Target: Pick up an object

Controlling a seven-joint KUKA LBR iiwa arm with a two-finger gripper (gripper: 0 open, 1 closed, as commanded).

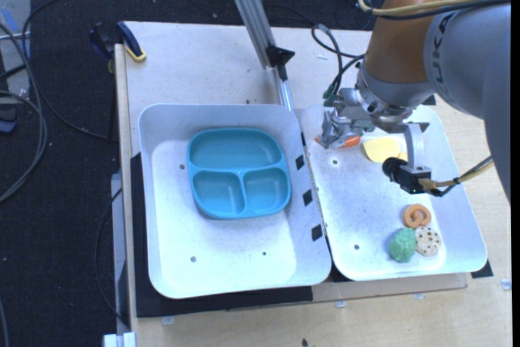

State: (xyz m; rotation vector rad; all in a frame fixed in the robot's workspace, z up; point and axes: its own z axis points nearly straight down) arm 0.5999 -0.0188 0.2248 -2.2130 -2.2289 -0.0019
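Under the gripper (331,134), a small orange piece (350,141) beside a yellow one (382,149).

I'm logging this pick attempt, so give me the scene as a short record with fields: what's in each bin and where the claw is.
left bin: blue divided plate
right bin: yellow piece, orange piece, pretzel-shaped toy, green lump, speckled cookie
claw: over the right bin's far left corner, beside the orange piece
claw grip: cannot tell
cluster: green lump, cookie and pretzel toy sit together at the right bin's near right
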